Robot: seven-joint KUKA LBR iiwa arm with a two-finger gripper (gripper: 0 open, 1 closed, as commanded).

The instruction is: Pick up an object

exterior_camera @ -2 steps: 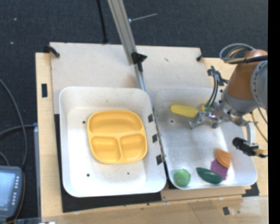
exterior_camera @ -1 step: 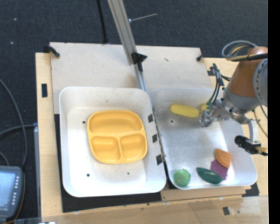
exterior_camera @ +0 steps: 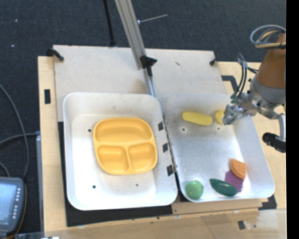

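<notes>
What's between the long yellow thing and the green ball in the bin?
Nothing. In the camera view, bare white bin floor stretches between the long yellow thing and the green ball.

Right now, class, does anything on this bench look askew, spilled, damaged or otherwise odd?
Nothing looks spilled or broken. The yellow tray lies flat in the left bin, turned slightly off square. In the right bin, four small pieces crowd the near edge, including a green ball. The gripper is beside a yellow piece.

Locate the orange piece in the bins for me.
The orange piece lies in the right bin, near its front right corner, touching the purple piece just in front of it.
</notes>
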